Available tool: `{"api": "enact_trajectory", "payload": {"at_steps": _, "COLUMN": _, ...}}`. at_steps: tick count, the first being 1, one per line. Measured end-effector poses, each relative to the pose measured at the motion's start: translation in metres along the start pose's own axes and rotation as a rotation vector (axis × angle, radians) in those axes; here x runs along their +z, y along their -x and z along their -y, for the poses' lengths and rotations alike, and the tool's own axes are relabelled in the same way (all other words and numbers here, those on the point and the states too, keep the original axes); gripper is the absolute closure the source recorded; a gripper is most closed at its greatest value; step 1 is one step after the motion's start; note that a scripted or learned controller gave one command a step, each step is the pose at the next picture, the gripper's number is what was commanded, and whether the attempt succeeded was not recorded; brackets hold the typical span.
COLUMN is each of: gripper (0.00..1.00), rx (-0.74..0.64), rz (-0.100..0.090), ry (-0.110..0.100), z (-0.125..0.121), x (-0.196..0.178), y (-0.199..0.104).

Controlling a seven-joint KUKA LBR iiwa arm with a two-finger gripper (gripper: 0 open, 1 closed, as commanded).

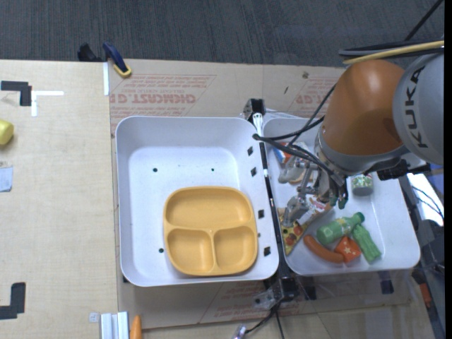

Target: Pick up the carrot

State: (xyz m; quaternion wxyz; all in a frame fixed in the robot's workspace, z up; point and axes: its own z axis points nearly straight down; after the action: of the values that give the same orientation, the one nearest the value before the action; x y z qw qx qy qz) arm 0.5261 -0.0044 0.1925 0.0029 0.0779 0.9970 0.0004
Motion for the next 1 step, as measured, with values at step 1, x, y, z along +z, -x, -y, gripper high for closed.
{"api": "enact_trajectory", "payload": {"at_steps": 1, "gripper": 0.00, "rx": -0.013, "rz": -0.004, "ry": -0.001, "z": -0.0479, "x": 0.0007, "y": -0.0552}}
